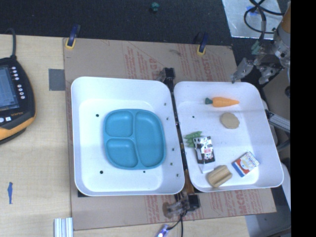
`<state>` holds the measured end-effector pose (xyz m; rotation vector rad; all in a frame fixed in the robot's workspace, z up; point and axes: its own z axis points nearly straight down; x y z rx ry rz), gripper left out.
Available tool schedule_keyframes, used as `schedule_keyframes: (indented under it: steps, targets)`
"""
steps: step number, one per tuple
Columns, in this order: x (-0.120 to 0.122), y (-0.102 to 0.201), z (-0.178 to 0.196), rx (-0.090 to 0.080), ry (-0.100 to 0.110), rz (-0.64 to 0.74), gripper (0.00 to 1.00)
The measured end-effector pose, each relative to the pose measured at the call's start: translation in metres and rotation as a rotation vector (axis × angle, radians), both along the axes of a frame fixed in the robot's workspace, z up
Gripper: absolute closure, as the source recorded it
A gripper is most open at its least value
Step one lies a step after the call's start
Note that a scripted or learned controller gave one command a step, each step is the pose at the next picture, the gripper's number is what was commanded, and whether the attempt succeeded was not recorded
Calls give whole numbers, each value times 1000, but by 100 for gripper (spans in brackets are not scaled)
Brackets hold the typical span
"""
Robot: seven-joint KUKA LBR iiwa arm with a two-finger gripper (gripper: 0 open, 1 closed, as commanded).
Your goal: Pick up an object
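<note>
My gripper (253, 73) hangs open above the far right corner of the right bin (264, 132), just beyond its rim, with nothing between its fingers. In that bin an orange carrot (223, 101) lies nearest the gripper, a little below and to its left. A round tan cookie (229, 120) sits under the carrot. A green leafy toy (193, 138) and a black-and-white packet (204, 150) lie near the bin's left wall. A tan bread piece (218, 176) and a small red, white and blue box (245, 163) lie near the front edge.
The left bin (89, 177) holds a blue divided plate (134, 138). A teach pendant (12, 100) rests at the bench's left edge. Clamps (73, 36) (201, 43) pin the cardboard at the back. Cables (259, 11) loop behind the arm.
</note>
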<state>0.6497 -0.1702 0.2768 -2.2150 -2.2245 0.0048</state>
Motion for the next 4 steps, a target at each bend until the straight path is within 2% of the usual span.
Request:
schedule_keyframes:
  steps: [1,2,3,4]
  targets:
    - [-26,11,-142,0,4,1,0]
    - [6,-42,-186,2,3,-1,0]
    - [7,-42,-93,0,-5,-1,0]
    - [6,-33,-144,0,1,1,0]
